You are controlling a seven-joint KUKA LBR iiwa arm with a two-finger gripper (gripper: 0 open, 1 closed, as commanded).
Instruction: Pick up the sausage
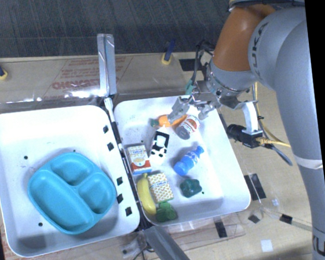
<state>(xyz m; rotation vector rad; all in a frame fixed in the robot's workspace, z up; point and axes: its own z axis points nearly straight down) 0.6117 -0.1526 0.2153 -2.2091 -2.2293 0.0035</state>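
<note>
The sausage is a short brown piece with a pale end. It lies at the back of the right bin, near the far wall. My gripper hangs just above and behind it, open, its two fingers spread to either side. Nothing sits between the fingers. An orange piece lies just left of the sausage, touching or nearly touching it.
The right bin also holds a blue bottle, a dark green piece, a banana, a checkered box, a small carton, a black-and-white tag and a green vegetable. A blue divided plate lies in the left bin.
</note>
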